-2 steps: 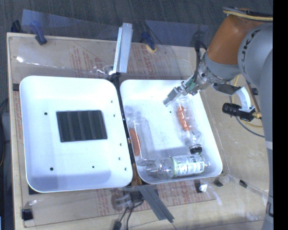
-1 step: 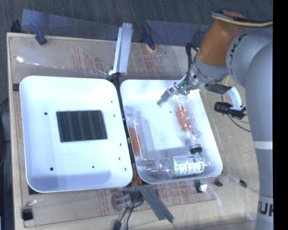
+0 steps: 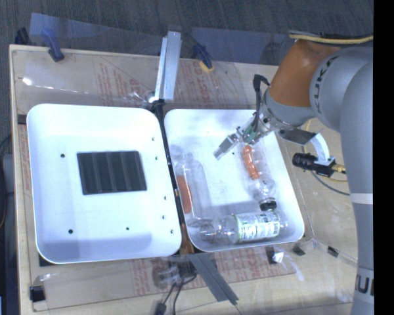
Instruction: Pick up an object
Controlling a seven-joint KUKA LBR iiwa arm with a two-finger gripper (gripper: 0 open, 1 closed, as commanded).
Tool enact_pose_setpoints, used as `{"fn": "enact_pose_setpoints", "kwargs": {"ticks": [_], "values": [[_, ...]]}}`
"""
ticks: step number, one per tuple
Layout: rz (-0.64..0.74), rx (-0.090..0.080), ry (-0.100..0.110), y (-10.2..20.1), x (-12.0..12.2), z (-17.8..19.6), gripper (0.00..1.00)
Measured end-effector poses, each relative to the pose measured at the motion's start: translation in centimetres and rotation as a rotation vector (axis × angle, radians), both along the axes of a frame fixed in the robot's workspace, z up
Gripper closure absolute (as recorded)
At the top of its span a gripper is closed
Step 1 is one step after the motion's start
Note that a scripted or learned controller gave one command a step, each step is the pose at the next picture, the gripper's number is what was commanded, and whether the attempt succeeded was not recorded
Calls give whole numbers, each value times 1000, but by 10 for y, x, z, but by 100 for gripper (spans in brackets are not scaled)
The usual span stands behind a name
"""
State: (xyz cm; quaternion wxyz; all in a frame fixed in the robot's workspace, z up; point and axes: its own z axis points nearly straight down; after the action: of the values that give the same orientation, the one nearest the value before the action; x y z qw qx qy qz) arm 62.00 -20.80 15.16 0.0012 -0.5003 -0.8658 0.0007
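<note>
My gripper hangs over the upper middle of the right bin, reaching in from the right. Just right of it lies a clear bottle with orange contents, its black cap pointing to the near side. A second clear bottle with an orange strip lies along the bin's left wall. A clear bottle with a green-and-white label lies across the near wall. I see nothing held in the gripper.
The left bin has a dark ribbed rectangle in its floor. A grey metal bar stands behind the gap between the bins. Blue clamps grip the bench's far edge.
</note>
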Motion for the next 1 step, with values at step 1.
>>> {"fn": "enact_pose_setpoints", "kwargs": {"ticks": [1], "values": [[-39, -1, -3, -2, -15, 33, 0]]}}
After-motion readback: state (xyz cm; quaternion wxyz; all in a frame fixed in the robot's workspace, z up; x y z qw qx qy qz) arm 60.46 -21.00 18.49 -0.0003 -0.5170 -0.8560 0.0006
